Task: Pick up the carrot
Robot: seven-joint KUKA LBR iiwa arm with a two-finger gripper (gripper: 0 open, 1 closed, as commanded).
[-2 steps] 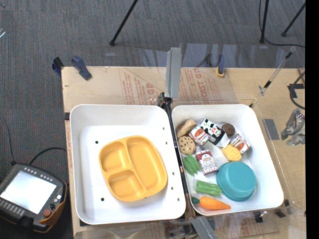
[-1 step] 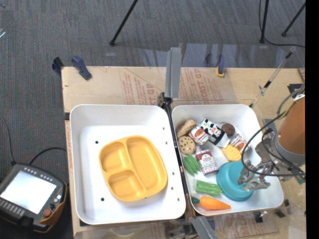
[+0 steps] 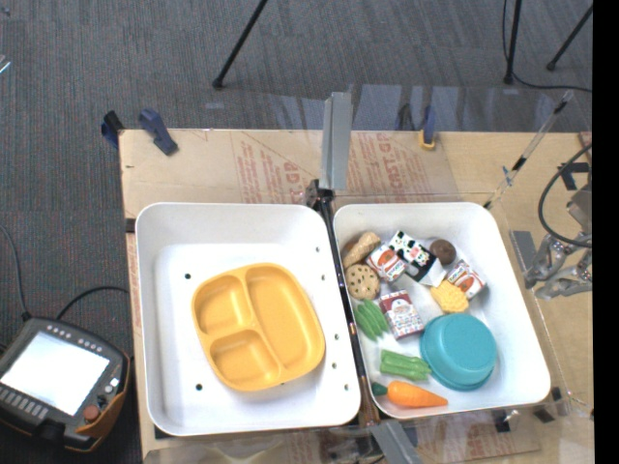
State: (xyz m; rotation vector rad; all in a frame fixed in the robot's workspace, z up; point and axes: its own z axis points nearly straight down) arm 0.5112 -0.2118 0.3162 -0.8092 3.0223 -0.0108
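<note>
— So, where's the carrot (image 3: 416, 394)?

— Lying flat, just below-left of the teal bowl (image 3: 461, 349) in my view, untouched. I'm only at the approach. My gripper (image 3: 556, 271) sits up-right of the bowl; spread or closed, I can't tell. Next I'd cross past the bowl and descend.

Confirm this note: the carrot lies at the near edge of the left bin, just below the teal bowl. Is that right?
Not quite. The camera view shows the carrot at the near edge of the right bin, not the left one, which holds the yellow divided plate. It does lie just below the teal bowl.
</note>
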